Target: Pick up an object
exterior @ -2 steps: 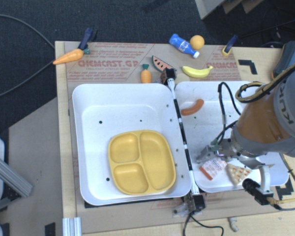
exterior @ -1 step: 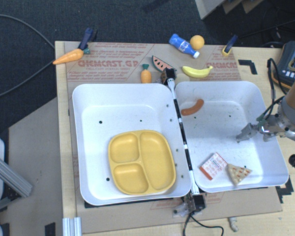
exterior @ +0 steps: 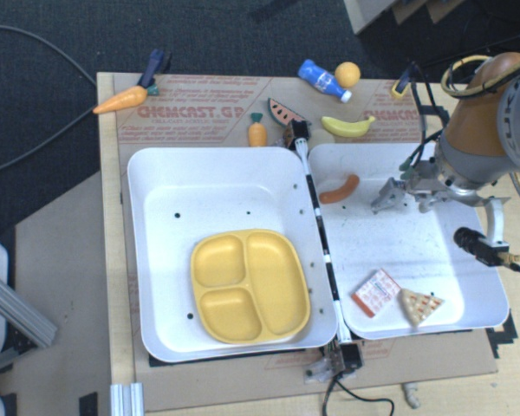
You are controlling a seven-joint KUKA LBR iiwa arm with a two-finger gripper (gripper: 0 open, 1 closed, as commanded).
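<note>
We see the pincer [exterior: 397,196], fingers apart and clamped on nothing, above the right bin [exterior: 468,323]. That bin holds a sausage [exterior: 339,189] just left of the pincer, and a red packet [exterior: 376,292] touching a pizza slice [exterior: 419,305] near its front rim. The left bin [exterior: 156,232] carries a yellow divided plate [exterior: 249,285], with bare floor behind it.

yellow divided plate [exterior: 250,284], white bins [exterior: 156,232], orange-red sausage [exterior: 339,189], yellow banana [exterior: 347,126]
</note>
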